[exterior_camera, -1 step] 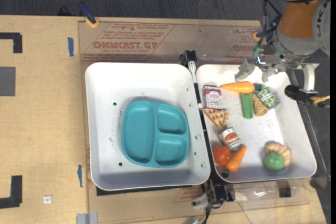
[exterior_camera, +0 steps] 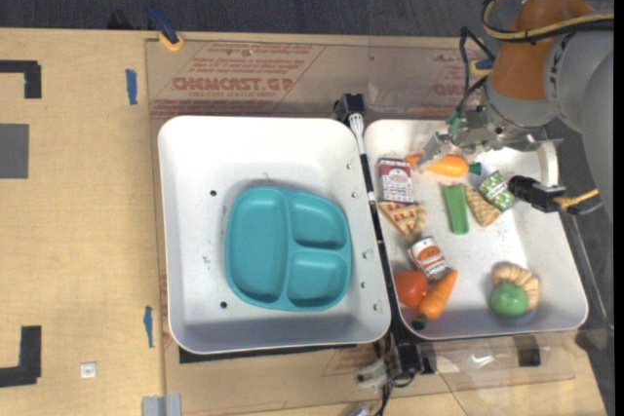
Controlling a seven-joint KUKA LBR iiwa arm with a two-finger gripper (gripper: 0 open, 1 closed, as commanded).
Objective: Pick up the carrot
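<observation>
Hovering at the upper right of the frame, the two-finger gripper (exterior_camera: 450, 143) is seen just above an orange object (exterior_camera: 448, 168) — finger state undeterminable — while the tapered orange plastic carrot (exterior_camera: 438, 294) lies at the right bin's (exterior_camera: 565, 268) lower-left corner.

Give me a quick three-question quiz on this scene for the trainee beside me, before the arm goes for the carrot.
1. True or false: the teal divided plate lies in the right bin.
2. Which item touches the carrot? A) green apple B) tomato C) pizza slice
3. Fill in: the gripper is over the right bin's ___ end, while the carrot lies by its near rim.

Key: 1 false, it lies in the left bin; 2 B; 3 far.
</observation>
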